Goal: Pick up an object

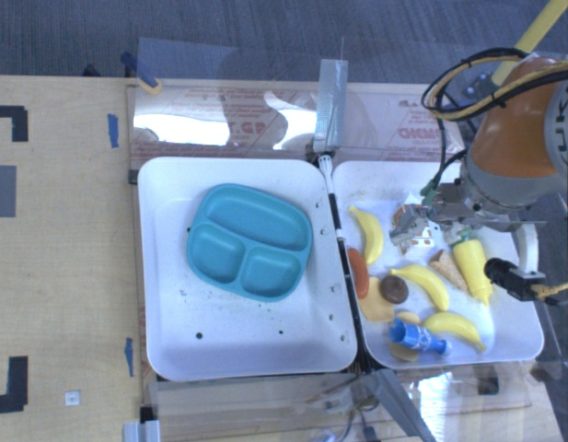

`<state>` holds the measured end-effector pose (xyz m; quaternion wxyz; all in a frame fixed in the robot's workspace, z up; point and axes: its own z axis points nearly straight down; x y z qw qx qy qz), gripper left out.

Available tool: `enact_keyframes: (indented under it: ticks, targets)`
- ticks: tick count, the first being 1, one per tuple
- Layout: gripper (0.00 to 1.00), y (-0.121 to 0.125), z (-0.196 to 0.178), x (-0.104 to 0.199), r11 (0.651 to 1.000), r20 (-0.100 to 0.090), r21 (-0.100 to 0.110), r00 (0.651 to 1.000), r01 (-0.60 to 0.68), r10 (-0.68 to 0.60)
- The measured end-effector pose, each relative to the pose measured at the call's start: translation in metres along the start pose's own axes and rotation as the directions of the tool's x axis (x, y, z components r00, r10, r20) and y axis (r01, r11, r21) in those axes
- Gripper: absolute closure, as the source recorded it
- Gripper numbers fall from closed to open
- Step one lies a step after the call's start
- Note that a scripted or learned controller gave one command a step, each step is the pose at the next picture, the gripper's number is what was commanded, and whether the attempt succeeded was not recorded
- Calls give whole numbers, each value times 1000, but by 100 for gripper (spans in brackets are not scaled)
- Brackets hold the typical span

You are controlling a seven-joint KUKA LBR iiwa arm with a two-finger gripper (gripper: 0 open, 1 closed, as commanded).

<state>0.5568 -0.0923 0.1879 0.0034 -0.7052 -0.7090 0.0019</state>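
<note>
Looking down from the one camera, I see the arm (514, 127) reaching in over the right bin (532, 339), with the gripper (411, 228) low among the toy food there. I cannot tell how the gripper is set; it is a blur of metal against the white floor, and I see nothing clearly held in it.

Taking the gripper as my landmark: a yellow banana (368, 235) lies just to its left, an orange carrot (358, 272) below that. Below the gripper sit a brown round piece (393, 289) and a second banana (423, 282). Lower still are a third banana (458, 328) and a blue toy (415, 337). A yellow corn cob (473, 267) lies to its lower right.

Well left of the gripper, the left bin (164, 274) carries a blue divided plate (249, 241).
</note>
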Motion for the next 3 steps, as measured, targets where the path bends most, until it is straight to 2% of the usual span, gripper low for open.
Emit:
enact_keyframes:
  ticks: [1, 2, 3]
  targets:
    - [0, 64, 100, -43, 999, 4, -13, 999, 48, -48]
    - [100, 65, 92, -43, 999, 4, -13, 999, 50, -50]
    - [100, 69, 1, 35, 997, 2, -11, 997, 78, -78]
